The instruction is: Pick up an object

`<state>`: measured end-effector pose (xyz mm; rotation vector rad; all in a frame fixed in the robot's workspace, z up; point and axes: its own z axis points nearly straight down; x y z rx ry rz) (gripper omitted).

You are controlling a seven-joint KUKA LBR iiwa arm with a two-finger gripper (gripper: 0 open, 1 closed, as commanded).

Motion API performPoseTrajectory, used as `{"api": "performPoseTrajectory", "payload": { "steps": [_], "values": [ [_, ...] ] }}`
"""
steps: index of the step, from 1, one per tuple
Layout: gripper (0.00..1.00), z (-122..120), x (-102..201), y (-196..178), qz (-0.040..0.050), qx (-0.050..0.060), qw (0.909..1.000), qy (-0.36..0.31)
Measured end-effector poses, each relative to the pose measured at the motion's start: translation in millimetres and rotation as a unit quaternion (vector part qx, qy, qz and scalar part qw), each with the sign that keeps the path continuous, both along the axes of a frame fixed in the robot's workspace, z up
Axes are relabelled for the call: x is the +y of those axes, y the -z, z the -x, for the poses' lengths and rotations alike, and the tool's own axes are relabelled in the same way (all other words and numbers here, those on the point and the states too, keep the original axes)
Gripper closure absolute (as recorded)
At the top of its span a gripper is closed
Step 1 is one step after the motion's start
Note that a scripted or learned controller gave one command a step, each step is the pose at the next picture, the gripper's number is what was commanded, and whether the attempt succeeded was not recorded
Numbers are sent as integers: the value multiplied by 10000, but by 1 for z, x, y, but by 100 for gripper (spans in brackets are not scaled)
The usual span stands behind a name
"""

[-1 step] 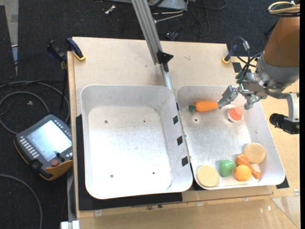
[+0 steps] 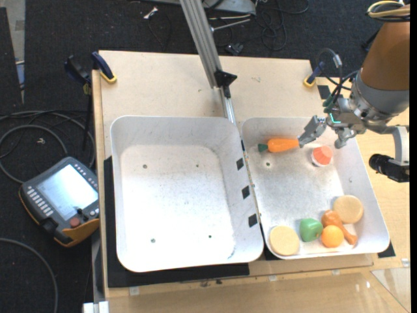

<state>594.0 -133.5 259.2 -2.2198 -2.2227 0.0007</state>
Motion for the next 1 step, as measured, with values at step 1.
{"api": "performPoseTrajectory", "payload": {
  "steps": [1],
  "values": [
    [0, 1, 2, 43, -2, 21, 10000, 8]
  ]
}}
